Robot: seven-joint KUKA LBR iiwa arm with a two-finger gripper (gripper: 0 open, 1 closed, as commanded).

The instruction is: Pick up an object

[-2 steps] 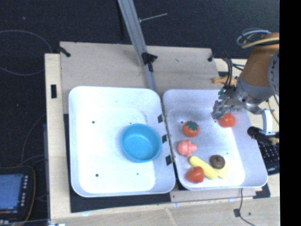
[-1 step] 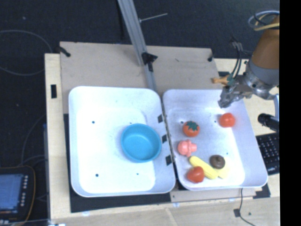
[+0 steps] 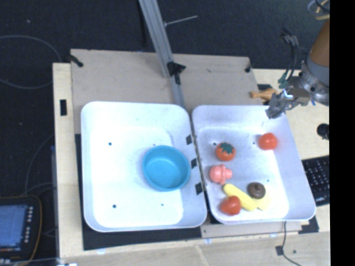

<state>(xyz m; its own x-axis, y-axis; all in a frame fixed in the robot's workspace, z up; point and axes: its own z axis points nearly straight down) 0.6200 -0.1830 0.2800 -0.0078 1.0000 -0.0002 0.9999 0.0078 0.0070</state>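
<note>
The right bin [image 3: 238,121] holds several toy foods: a red ball-like fruit [image 3: 268,141] at the upper right, an orange tomato with a green top [image 3: 224,151], a pink piece [image 3: 220,174], a yellow banana [image 3: 244,197], a brown doughnut-like piece [image 3: 255,190] and a red piece [image 3: 231,205]. My gripper [image 3: 275,110] hangs over the bin's far right corner, above and just right of the red fruit. Nothing shows between its fingers.
In the left bin [image 3: 111,126] a blue bowl [image 3: 165,167] sits right of the middle. A metal post [image 3: 158,37] slants up behind the bins. A keyboard [image 3: 316,179] lies off the right bin's right side, and a small screen [image 3: 16,226] at the lower left.
</note>
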